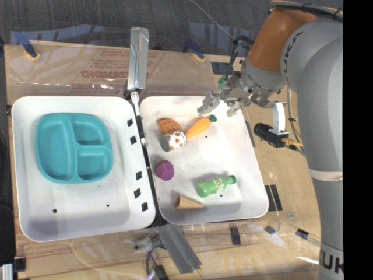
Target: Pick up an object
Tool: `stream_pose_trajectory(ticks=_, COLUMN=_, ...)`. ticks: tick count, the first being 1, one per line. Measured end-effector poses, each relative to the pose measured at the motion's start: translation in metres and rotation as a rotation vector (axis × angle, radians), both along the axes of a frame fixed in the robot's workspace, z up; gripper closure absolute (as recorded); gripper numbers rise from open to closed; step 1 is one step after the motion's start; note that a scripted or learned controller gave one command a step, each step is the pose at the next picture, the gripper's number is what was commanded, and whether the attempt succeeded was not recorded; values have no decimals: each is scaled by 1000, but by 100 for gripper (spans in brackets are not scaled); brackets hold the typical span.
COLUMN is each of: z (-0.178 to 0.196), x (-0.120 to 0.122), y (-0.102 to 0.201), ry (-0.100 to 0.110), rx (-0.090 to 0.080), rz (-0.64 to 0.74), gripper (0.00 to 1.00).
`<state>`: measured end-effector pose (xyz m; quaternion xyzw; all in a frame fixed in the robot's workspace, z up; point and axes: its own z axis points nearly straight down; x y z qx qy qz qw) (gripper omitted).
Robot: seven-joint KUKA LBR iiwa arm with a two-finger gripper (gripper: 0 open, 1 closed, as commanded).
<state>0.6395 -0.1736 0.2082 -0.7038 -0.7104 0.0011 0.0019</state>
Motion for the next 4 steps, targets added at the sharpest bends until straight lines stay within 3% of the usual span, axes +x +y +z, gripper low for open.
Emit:
stream_pose_trajectory(ticks=1, z=-117, x=-19, y=56, ry=-1, rx=-1, rz=1, gripper=0)
stream_pose_trajectory(ticks=2, z=-117, x=16, y=84, ry=6, rx=1, rz=-2, gripper=0)
stream_pose_trajectory(ticks=3, z=-108, x=16, y=85, ry=9, rx=2, rz=3, gripper=100)
stream_pose_trajectory(ticks=4, z=-108, x=16, y=85, ry=9, rx=2, rz=3, gripper=0)
